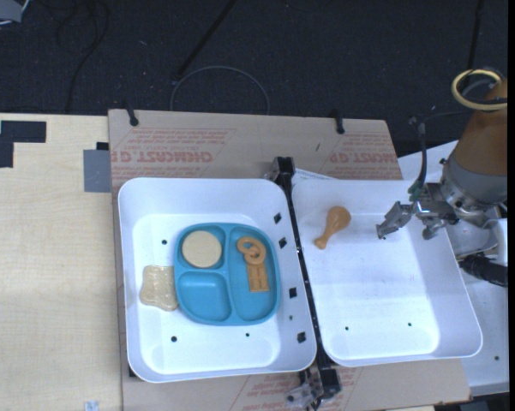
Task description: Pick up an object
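1. Nearest me, the left bin (146, 349) held a blue divided plate (227, 274).
2. Rightward, a toy drumstick (332, 226) lay in the right bin (394, 315); it looked light, rigid, best pinched across its thin shaft.
3. Gripper (396, 220) hovered beside it, fingers apart, holding nothing.

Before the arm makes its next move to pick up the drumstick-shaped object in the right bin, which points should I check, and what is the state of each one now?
1. Target in view: the drumstick toy lies in the right bin. Ok.
2. Space around the target: nothing touches it. Ok.
3. Gripper above the target: it is to the right of the toy, apart from it. Not ok.
4. Gripper free of any load: nothing shows between its fingers. Ok.
5. Finger opening wide enough: cannot tell.
6. Other items out of the path: the blue tray and the beige piece are in the left bin. Ok.
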`<state>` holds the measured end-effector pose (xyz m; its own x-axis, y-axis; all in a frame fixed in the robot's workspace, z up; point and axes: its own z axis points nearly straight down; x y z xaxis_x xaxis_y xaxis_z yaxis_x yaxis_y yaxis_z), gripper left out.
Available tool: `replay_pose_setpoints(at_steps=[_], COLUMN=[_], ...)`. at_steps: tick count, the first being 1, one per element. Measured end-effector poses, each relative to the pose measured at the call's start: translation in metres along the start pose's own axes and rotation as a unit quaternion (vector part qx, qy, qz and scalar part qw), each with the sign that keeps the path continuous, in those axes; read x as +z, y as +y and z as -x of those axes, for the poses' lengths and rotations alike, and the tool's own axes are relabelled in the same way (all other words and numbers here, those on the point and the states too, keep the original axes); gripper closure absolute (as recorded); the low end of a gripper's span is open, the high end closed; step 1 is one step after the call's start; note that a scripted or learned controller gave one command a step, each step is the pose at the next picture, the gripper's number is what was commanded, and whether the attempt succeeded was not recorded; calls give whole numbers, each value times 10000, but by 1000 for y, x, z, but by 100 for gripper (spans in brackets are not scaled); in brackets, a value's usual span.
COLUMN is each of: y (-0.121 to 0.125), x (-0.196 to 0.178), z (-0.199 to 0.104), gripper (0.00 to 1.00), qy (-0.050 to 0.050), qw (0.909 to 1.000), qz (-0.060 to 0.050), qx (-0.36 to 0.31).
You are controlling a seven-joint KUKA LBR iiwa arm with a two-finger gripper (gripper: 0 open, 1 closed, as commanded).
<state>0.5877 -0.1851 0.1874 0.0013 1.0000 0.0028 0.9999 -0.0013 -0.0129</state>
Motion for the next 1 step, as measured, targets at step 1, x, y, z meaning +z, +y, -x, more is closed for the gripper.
replay_pose_setpoints(at_steps=[1], y=[3], x=[-6], z=[0], gripper=[0], qy=[-13], qw=[10000], qz=[59], qx=[-7])
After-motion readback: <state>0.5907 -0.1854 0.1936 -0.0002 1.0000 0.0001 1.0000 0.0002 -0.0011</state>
